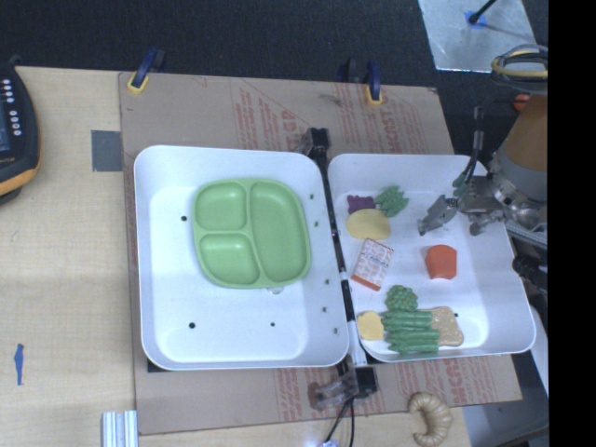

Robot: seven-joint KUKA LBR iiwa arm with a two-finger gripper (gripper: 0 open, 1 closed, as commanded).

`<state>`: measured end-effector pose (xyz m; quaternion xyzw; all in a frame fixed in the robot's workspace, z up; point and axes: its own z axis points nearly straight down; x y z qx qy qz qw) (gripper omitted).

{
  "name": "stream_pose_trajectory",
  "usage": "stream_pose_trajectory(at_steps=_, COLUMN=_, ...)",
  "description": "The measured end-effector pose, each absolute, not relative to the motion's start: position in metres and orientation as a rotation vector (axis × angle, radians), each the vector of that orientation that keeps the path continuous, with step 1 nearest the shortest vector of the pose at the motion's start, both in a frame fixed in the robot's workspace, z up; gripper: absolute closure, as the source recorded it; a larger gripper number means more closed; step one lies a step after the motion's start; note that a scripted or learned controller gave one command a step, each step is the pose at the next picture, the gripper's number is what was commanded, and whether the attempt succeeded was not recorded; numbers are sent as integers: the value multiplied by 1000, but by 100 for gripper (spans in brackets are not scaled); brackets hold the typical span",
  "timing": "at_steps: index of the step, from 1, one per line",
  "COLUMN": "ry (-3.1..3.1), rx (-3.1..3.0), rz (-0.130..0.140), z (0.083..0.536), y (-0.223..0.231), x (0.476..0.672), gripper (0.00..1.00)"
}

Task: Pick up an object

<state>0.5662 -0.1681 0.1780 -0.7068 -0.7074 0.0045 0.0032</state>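
Observation:
My gripper (455, 220) hangs over the right side of the right bin (484, 338), its two dark fingers spread apart with nothing between them. Just below it lies an orange-red block (441, 261). To its left sit a yellow lemon-like piece (368, 223), a purple grape piece (360, 202) and a small green broccoli piece (392, 199). A red and white packet (372, 264) lies in the bin's middle left. At the bin's front are a green asparagus bundle (408, 329), a green leafy piece (401, 297), a tan bread slice (447, 325) and a small yellow piece (371, 325).
The left bin (163, 333) holds a green divided plate (251, 232). A tan croissant-shaped toy (431, 415) lies outside the bins at the front. Clamps (373, 86) pin the cardboard at the back. A pendant (14, 128) rests at far left.

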Motion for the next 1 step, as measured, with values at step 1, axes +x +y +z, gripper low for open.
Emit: stream_pose_trajectory(at_steps=1, ry=-2219, rx=-2212, rz=12, z=87, y=-190, x=555, gripper=0)
